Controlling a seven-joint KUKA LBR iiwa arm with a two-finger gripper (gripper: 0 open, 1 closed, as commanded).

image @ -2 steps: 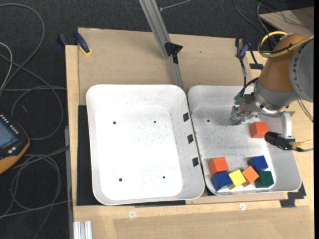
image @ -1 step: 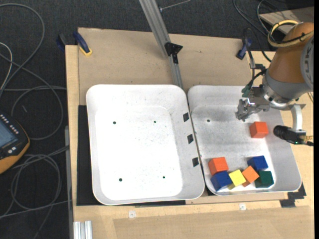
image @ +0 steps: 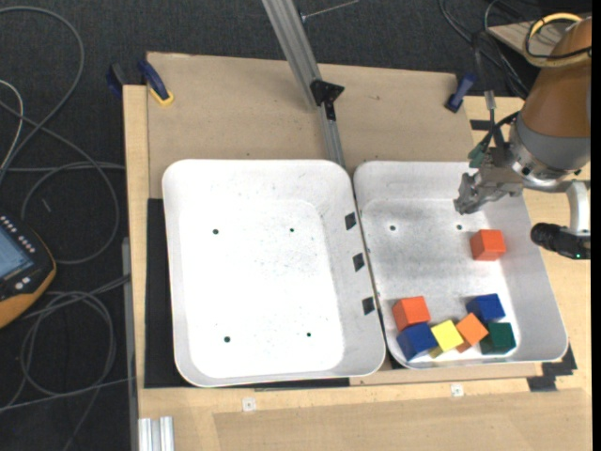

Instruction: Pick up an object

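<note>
A: Where is the gripper [image: 470, 198]?

B: Over the right bin [image: 441, 252], near its far right part, hanging from the grey arm [image: 554, 111] that comes in from the right. Its dark fingers point down toward the bin floor.

A: Open or closed? Holding anything?

B: The fingers look close together, but at this angle they blur into one dark shape, so I cannot tell how wide they stand. Nothing shows between them.

A: And the blocks?

B: A lone orange block [image: 487, 244] lies just below and right of the fingertips, near but apart from them. The others cluster at the near edge of the same bin: an orange cube [image: 409, 311], a blue block [image: 416, 340], a yellow block [image: 446, 335], a small orange block [image: 472, 328], a blue cube [image: 485, 305] and a green block [image: 500, 337], most touching.

A: The left bin [image: 258, 271]?

B: White, speckled, beside the right one.
</note>
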